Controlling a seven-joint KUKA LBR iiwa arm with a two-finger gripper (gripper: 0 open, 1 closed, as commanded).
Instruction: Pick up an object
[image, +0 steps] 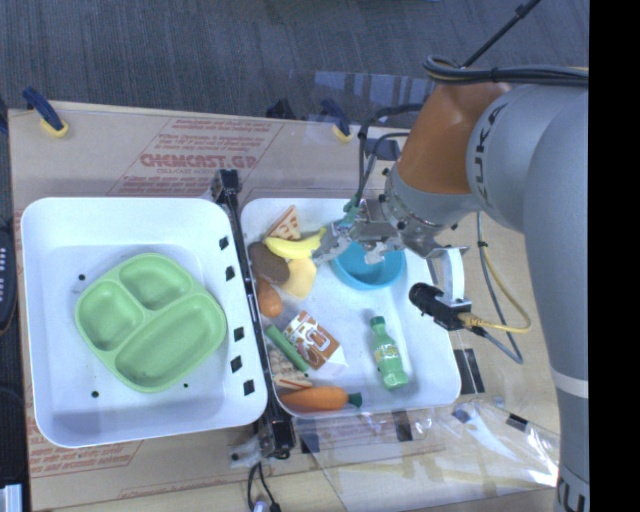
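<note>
Overhead, the grey KUKA arm (520, 150) with its orange band reaches in from the right of the frame, its gripper (362, 238) hanging low over the upper part of the right white bin (440, 350). The gripper sits at the left rim of a blue bowl (372, 268); whether its fingers are spread or pressed together cannot be told from this angle, and nothing is seen pinched between them.

Just left of the gripper, a yellow banana (295, 243) lies across the top of the bin, with a wedge-shaped sandwich toy (286, 222) above it near the bin's upper wall. Below the banana sit a dark brown rounded piece (268, 263) and a pale yellow fruit (299, 279), touching each other. An orange item (269, 299) rests against the bin's left wall beneath them.

At the centre of the bin, a small printed snack packet (314, 340) lies tilted, with a green stick-like vegetable (285, 347) beside it. A green bottle (389, 352) lies on its side in the lower right of the bin, well apart from the gripper. A carrot (315, 399) lies along the bin's bottom wall.

In the left white bin (40, 300), a green divided plate (150, 320) sits alone.
</note>
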